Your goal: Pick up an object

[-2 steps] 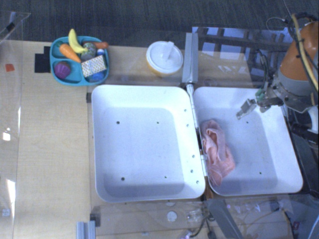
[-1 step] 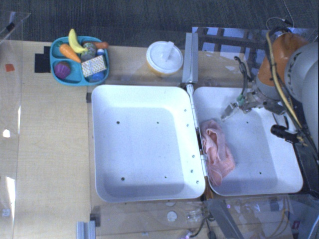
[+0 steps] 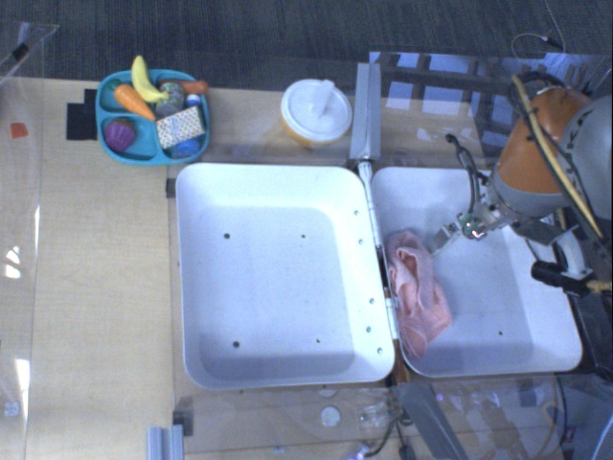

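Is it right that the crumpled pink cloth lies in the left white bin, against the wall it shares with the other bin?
Not quite. The camera view shows the crumpled pink cloth in the right white bin, not the left white bin. It does lie against the shared wall.

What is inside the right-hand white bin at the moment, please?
A crumpled pink cloth lies along the left wall of the right bin. The gripper hangs above the bin floor beside it. Anything under the cloth is covered.
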Controlling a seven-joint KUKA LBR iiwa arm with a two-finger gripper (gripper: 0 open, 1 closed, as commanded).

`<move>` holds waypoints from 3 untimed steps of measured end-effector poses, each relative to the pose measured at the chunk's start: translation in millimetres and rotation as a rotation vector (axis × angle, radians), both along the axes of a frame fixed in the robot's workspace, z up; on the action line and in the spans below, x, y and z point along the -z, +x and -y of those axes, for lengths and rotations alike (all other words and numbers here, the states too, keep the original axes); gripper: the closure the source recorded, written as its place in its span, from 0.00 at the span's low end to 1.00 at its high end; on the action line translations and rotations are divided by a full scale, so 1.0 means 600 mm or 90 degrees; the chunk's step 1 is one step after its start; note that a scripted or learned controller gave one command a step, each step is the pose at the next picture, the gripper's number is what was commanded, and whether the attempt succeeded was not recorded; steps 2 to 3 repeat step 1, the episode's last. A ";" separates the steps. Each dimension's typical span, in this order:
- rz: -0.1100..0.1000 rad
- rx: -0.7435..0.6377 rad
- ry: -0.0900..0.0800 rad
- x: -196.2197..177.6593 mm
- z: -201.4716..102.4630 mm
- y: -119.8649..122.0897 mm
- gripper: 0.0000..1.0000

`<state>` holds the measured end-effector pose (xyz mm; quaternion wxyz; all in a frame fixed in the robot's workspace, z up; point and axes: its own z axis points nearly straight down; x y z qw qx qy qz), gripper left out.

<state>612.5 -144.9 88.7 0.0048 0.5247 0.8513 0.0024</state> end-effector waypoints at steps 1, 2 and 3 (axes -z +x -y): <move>-0.003 0.003 0.000 -0.051 -0.083 -0.039 0.00; -0.003 0.003 0.000 -0.051 -0.083 -0.039 0.00; -0.003 0.003 0.000 -0.051 -0.083 -0.039 0.00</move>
